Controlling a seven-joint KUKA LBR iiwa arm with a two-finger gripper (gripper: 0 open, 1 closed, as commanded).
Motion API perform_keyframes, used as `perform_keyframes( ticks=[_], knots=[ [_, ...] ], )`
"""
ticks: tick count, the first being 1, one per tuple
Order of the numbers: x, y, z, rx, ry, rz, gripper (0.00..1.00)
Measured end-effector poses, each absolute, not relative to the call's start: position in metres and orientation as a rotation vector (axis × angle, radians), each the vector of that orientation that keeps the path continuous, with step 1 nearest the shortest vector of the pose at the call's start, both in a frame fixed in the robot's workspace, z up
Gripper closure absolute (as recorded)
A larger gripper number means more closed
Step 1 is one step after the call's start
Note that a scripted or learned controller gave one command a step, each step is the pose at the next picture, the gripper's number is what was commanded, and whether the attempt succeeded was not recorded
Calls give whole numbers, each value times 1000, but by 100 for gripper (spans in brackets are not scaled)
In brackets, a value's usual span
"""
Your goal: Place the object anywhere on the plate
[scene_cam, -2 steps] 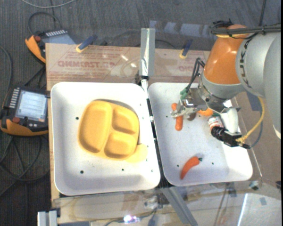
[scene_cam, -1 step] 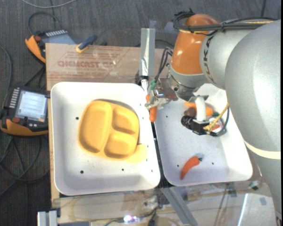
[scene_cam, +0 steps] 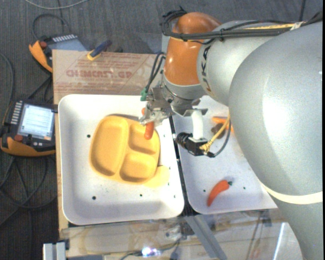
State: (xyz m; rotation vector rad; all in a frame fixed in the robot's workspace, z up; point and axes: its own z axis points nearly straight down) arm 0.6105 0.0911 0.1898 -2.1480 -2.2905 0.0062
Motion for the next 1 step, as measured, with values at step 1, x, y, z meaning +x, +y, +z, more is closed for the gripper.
perform_keyframes(
  ticks=[1],
  knots=[
    [611,91,190,-2149,-2291,7,0]
  ],
)
